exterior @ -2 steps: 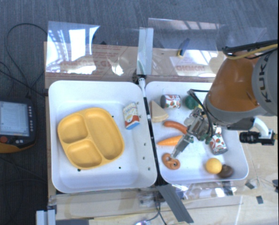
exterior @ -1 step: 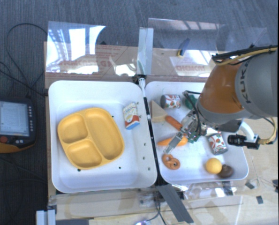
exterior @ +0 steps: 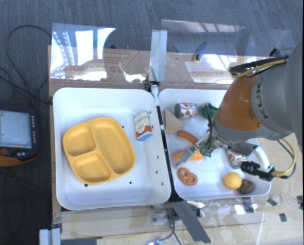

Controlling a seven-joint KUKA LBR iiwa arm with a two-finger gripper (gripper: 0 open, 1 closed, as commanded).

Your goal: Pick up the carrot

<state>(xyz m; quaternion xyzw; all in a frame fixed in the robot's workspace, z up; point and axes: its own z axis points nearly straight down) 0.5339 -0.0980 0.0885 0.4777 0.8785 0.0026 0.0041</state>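
The carrot (exterior: 180, 155) is a small orange piece lying in the right bin (exterior: 213, 190), close to the divider between the bins. My gripper (exterior: 195, 150) is down low directly over the carrot's right end, and its grey tip covers part of the carrot, so orange shows on both sides of it. The arm (exterior: 243, 111), with its orange band, reaches in from the right and hides the bin's middle right.
Around the carrot lie a red sausage (exterior: 187, 136), a pretzel (exterior: 186, 176), a tan wedge (exterior: 172, 121) and a can (exterior: 186, 109). A yellow fruit (exterior: 233, 180) and another can (exterior: 237, 160) sit further right. The left bin holds a yellow divided plate (exterior: 98, 149) and a small carton (exterior: 143, 125).
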